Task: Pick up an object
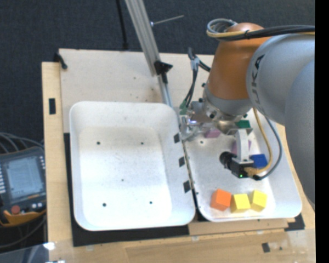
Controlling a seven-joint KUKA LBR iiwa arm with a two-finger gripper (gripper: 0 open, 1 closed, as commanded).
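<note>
Gripper low over right bin, by its far-left corner; open or closed, cannot tell; orange block lies by the near wall; pick apparently undone.

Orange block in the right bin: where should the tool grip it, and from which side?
Come straight down on the orange block and pinch its near and far faces, which look freer; a yellow block crowds its right face and the bin wall stands close on its left.
</note>
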